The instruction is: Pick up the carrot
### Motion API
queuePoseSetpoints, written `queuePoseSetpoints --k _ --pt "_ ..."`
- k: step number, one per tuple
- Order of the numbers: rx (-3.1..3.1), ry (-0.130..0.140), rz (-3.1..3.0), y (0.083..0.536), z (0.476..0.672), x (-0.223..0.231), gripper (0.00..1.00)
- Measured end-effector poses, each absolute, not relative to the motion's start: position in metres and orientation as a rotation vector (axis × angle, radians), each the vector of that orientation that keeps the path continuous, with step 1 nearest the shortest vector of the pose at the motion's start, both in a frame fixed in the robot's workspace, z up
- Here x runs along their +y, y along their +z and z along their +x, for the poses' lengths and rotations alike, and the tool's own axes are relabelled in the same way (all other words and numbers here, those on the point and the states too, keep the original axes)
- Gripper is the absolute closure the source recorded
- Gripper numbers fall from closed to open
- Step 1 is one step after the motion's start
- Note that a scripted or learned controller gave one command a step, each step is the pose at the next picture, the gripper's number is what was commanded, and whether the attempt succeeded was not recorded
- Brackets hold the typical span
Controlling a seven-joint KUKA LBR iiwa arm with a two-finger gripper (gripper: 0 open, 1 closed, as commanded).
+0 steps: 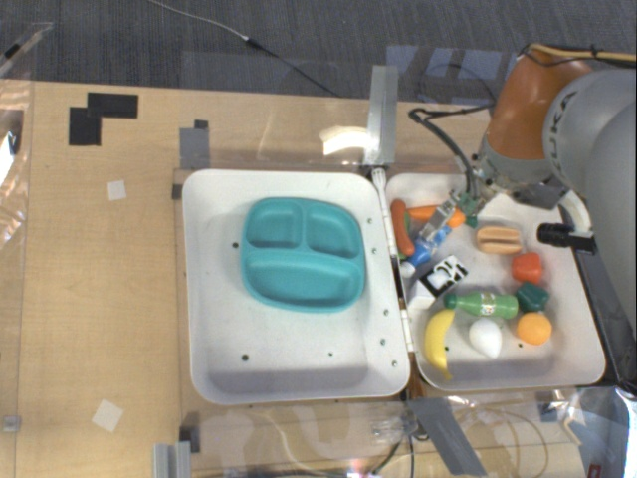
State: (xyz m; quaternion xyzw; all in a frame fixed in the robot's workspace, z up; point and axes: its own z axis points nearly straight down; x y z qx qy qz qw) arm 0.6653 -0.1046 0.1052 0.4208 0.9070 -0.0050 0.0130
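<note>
Arm (557,118) enters from the right, bent over the far right corner of the right bin (582,366); the orange band sits high and the wrist points down and left toward the bin's back edge. Gripper (468,202) hangs low over the bin's rear part, just above the toy pile. Open or clenched: cannot tell (tool tip small and blurred against clutter).

Carrot (430,212) lies near the back left of the right bin, orange, roughly crosswise, beside a red sausage (400,225) that runs along the bin's left wall. A blue-and-white packet (426,242) lies against the carrot's near side. Gripper is just right of the carrot's end; contact not resolvable.

Crowding: hot dog bun (499,237), tomato (528,265), green cucumber (485,304), banana (438,339), white egg (486,338) and orange (534,329) fill the middle and front. Bare floor remains along the right wall and front edge.

Left bin (209,347) holds a teal divided plate (303,253), with open white floor around it, widest at the front.
</note>
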Motion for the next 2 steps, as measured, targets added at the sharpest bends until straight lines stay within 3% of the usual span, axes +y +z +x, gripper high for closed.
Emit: queuePoseSetpoints --k 1,2 --pt "2.728 0.003 1.526 0.0965 0.6644 -0.0980 0.00" --pt "2.725 0.009 1.512 0.1064 0.6665 -0.0958 1.00"
